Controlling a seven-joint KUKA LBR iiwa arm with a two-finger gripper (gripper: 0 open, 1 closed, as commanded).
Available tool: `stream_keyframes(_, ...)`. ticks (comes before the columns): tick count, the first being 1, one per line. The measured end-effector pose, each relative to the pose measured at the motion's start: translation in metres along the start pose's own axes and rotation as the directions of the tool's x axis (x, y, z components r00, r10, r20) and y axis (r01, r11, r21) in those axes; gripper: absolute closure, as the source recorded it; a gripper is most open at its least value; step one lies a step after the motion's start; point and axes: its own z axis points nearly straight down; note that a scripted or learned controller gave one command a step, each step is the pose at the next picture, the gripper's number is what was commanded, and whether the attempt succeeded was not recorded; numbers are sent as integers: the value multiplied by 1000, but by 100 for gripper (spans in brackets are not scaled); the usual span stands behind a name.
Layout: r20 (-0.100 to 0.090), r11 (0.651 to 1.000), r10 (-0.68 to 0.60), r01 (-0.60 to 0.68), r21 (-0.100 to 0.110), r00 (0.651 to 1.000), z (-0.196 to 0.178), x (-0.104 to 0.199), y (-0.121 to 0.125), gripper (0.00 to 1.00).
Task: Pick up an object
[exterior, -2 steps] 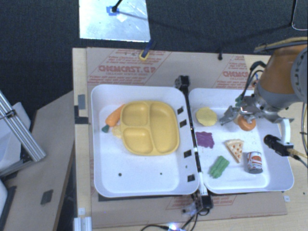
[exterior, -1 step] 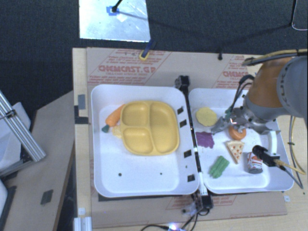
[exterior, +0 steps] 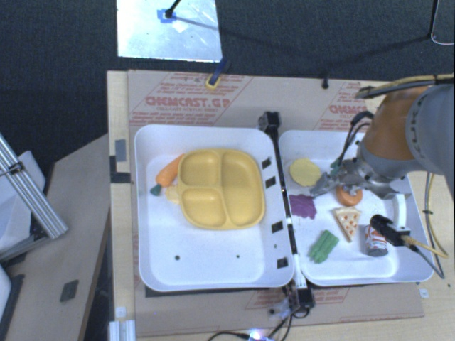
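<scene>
Right bin (exterior: 412, 265), hand (exterior: 341, 180) low over orange piece (exterior: 348, 197), finger state unclear

This is a robotics lab or test cell, not a home. 2 shallow white bins (exterior: 213, 279) sit side by side on a bench (exterior: 85, 261) covered with printed protective sheeting. Dark carpet lies beyond the far edge, with a metal plate (exterior: 169, 20) on it. Loose cables (exterior: 426, 219) trail near the bench's right edge, and aluminium framing (exterior: 28, 194) stands at the left.
</scene>
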Motion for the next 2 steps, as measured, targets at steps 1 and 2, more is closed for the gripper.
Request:
stream_keyframes(1, 8, 1000, 1, -1, -12, 1000, -13, -3, 3, 100)
stream_keyframes(2, 2, 1000, -2, 2, -1, 1000, -59, -9, 9, 100)
